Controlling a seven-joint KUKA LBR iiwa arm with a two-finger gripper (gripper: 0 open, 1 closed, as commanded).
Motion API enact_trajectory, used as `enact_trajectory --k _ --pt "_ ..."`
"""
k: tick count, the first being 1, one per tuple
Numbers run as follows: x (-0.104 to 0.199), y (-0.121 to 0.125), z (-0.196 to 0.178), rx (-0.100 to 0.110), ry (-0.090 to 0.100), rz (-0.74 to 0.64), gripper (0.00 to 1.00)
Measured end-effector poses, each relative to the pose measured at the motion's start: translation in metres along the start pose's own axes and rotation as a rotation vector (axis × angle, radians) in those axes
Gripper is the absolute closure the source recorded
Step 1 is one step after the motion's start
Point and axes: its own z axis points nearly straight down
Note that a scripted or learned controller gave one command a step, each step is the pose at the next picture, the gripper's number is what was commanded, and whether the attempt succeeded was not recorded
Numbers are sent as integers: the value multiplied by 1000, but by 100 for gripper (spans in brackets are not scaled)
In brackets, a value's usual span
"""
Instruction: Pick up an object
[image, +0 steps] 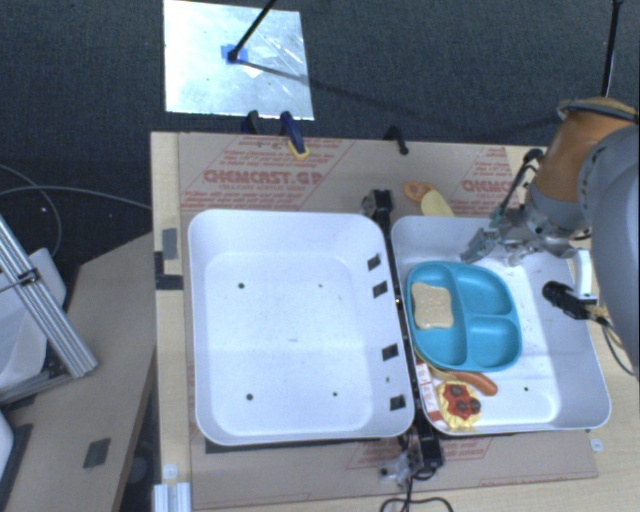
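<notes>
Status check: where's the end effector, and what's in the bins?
End effector over right bin's far edge, nothing visibly held. Blue divided plate with toast below it. Hot dog near front.

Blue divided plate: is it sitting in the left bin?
No, the blue divided plate lies in the right bin, with a slice of bread in one of its compartments.

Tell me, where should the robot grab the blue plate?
Probably the blue plate's raised rim on its far-right edge, coming from above near the gripper. The rim gives fingers something thin to pinch; the toast crowds the left compartment.
</notes>
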Motion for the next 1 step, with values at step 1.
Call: enact_trajectory --k 1 --pt "22 -35 -2 -3 5 -5 0"
